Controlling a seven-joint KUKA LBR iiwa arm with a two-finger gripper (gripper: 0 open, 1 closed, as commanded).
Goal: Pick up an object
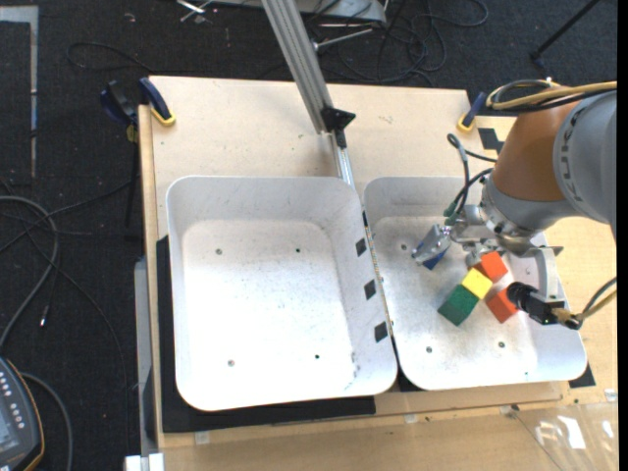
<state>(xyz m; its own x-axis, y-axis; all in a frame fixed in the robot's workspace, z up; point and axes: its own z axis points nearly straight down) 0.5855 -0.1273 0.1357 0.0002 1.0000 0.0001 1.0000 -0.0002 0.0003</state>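
Two bins (265, 199) — four blocks (478, 290)

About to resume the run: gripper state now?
Gripper: cannot be told, over the right bin, apart from the blocks.

Two white bins (265, 214) on a tan bench (245, 126). Blocks: green (457, 306), yellow (476, 283), two orange (493, 265). Arm (559, 165) grey, orange-banded.
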